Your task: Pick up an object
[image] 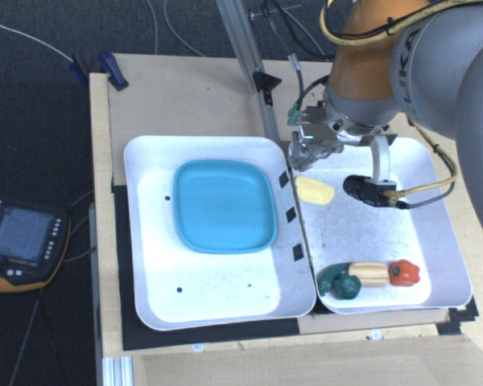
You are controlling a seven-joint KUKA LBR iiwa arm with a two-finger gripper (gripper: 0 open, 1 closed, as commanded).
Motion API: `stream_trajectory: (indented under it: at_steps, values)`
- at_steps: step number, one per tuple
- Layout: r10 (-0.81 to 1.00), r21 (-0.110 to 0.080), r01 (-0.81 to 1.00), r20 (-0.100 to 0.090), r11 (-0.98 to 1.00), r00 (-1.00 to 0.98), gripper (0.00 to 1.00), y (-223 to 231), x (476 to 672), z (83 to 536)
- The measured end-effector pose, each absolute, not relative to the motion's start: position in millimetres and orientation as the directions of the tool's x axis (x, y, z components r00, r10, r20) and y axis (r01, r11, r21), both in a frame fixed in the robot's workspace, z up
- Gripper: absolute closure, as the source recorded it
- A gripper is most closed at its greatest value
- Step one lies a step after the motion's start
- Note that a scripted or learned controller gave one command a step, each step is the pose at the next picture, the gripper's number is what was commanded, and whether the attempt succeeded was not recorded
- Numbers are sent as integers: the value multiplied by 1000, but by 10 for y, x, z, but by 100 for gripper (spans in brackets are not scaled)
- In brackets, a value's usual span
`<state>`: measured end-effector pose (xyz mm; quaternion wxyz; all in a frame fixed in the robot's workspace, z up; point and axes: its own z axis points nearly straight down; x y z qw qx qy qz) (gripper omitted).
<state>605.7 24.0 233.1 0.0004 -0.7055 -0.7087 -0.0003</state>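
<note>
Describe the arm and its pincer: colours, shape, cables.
The arm is thick, rounded and grey, with a glossy orange band above the wrist. A yellow cable loops over the band. The pincer is a small metallic assembly with thin dark wires around it.

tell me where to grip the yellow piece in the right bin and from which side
Likely straight from above: the yellow piece lies flat and low near the right bin's left wall. Close across its narrower width, top to bottom in the view; the wall crowds its left end.
</note>
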Motion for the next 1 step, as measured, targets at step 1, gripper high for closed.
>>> stream_trajectory:
  at_steps: [1]
  values:
    - [1000, -1, 1000, 1, 5, -5, 100, 786, 5999, 2242]
